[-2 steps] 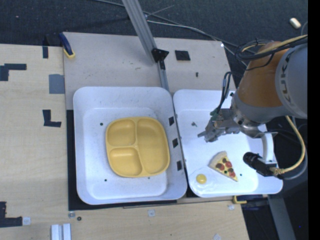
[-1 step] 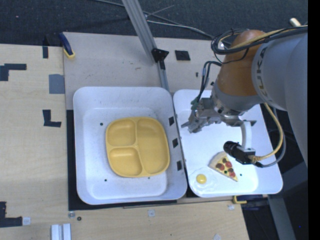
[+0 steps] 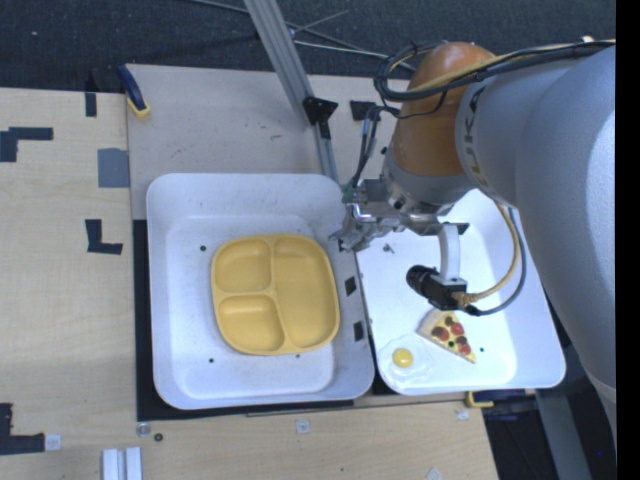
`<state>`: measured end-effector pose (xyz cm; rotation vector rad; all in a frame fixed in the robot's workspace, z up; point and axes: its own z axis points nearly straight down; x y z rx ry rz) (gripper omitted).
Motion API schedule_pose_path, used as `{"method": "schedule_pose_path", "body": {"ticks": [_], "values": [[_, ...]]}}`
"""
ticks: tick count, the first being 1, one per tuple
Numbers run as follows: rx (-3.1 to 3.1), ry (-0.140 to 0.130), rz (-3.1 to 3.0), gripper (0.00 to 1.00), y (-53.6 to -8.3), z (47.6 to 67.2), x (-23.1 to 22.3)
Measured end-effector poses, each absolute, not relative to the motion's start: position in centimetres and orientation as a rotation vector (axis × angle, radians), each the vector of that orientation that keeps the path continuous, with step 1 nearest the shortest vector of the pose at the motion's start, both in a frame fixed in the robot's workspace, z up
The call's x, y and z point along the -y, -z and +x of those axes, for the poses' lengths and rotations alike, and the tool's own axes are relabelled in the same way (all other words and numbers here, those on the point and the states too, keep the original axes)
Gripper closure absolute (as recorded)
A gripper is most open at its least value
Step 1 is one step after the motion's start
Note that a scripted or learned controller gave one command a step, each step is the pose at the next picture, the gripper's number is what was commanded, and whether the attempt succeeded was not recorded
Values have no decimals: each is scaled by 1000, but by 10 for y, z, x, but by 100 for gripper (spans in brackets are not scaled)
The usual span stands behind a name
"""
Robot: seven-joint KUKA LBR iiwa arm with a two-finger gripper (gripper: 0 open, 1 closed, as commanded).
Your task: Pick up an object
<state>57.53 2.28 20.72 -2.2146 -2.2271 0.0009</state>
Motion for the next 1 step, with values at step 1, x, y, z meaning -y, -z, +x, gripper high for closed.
{"method": "schedule_pose_path", "body": {"ticks": [1], "values": [[2228,3,-2214,100,-219,601,-71]]}}
